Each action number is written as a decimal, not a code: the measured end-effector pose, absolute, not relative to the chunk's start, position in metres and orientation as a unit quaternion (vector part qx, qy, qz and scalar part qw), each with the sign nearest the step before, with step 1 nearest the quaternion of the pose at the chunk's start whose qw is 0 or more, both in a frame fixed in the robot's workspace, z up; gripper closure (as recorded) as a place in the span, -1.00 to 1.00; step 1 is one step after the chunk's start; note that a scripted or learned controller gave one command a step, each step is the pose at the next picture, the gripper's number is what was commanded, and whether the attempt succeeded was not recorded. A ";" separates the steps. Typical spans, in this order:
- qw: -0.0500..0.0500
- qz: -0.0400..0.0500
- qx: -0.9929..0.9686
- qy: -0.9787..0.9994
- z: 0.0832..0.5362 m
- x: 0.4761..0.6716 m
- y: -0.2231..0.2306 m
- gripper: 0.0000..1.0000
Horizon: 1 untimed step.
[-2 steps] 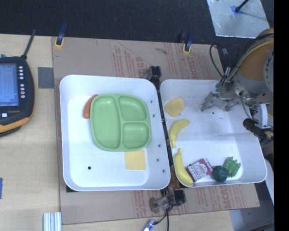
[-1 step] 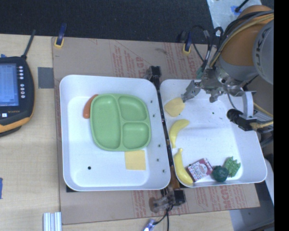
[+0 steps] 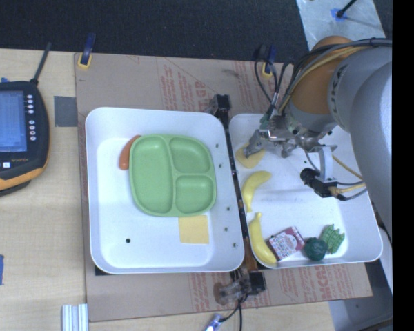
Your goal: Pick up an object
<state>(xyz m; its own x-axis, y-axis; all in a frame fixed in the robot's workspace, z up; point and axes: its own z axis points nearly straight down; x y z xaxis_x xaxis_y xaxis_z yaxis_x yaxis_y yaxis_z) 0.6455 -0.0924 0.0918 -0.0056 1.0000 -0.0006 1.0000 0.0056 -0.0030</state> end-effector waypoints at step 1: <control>0.000 0.001 -0.706 -0.708 0.092 0.656 -0.117 -1.00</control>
<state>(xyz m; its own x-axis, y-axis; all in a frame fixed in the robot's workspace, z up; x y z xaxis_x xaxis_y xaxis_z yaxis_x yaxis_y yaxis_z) 0.6559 -0.1167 0.0922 -0.0023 1.0000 -0.0004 1.0000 0.0023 -0.0016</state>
